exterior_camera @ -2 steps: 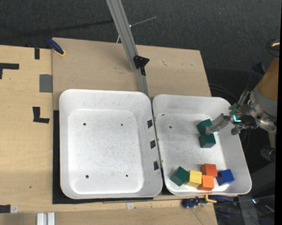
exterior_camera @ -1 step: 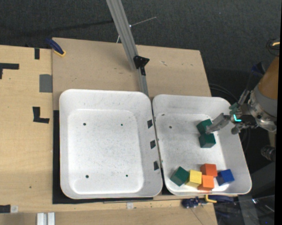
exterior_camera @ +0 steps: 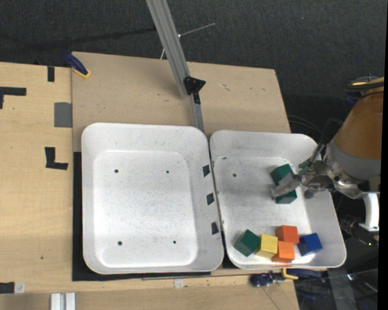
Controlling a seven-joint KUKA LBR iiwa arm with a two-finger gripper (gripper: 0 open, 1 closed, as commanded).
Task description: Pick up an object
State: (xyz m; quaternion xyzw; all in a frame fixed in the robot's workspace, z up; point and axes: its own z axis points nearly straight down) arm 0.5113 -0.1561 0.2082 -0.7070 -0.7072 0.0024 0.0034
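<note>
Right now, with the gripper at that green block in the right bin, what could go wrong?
1. The gripper meets the green block near its edge, and the block looks tilted; it may slip out on lifting.
2. The block sits near the right bin's far wall, so a drop could bounce it out.

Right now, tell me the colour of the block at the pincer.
Green block, seen in the camera view.

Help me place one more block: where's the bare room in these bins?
The left bin is bare wall to wall. In the right bin, the far-left floor is free; the near edge is crowded with blocks, and the gripper works mid-right.
</note>
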